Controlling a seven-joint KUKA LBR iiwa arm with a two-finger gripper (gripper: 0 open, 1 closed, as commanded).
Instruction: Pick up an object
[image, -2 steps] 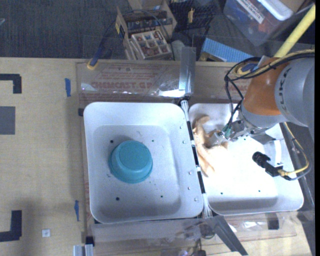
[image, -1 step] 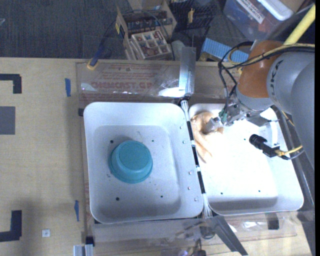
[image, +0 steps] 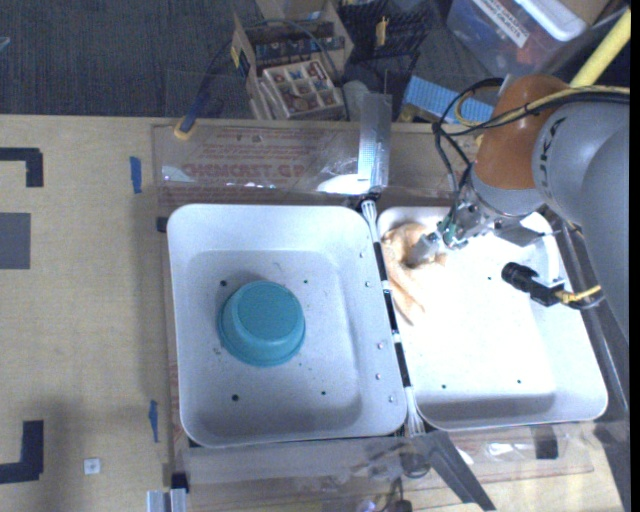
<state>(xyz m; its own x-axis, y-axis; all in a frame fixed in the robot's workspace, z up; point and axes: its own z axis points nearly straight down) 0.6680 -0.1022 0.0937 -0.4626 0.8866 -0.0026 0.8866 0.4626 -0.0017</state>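
Two white bins sit side by side on the surface (image: 80, 330). One teal bowl (image: 262, 322) lies upside down near the middle of the left bin (image: 200, 240). One pale orange cloth (image: 404, 268) lies crumpled at the right bin's (image: 500, 380) ten o'clock corner, against the dividing wall, its long axis running from twelve to six o'clock. The tool (image: 436, 248) is down at the cloth's two o'clock edge; I cannot tell how wide it stands. The grey arm (image: 580, 150) crosses the bin's one o'clock corner.
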